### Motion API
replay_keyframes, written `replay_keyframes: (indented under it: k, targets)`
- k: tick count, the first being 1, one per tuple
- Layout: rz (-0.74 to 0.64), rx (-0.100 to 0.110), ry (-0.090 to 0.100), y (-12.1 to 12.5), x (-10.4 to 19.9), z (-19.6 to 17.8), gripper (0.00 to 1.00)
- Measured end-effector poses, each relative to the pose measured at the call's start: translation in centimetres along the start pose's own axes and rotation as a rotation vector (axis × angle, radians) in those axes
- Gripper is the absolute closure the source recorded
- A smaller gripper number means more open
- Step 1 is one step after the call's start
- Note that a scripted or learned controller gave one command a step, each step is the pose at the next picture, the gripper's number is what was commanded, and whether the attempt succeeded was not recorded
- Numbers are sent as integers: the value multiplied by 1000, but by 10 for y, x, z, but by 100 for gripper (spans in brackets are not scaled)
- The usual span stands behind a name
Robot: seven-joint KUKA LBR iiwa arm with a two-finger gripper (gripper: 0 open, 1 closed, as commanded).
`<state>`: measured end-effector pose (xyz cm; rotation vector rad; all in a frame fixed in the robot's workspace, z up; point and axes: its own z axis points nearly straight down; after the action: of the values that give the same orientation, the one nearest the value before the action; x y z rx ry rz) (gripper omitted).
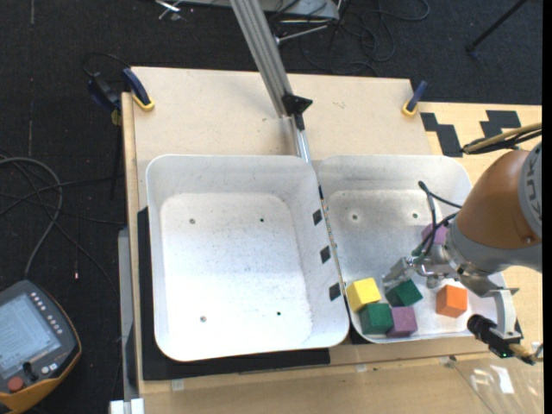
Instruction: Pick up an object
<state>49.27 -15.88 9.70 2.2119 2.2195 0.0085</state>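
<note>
Several small blocks lie in the front of the right bin (379,175): a yellow block (363,292), a green block (376,318), a purple block (403,321), a dark green block (404,294) and an orange block (451,300). A pinkish object (435,232) peeks out beside the arm. My gripper (413,272) hangs low over the bin, just above the dark green block's far edge. It looks open, its metal fingers (396,273) spread apart, and I see nothing held between them.
The left bin (164,231) shares a raised middle wall (321,231) with the right bin. A slanted metal pole (263,50) runs down to the back of the bins. A handheld control pendant (30,339) lies on the floor at the left.
</note>
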Motion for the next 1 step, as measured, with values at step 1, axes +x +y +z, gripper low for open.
replay_keyframes:
  k: [1]
  targets:
    - [3, -3, -2, 1, -2, -10, 100]
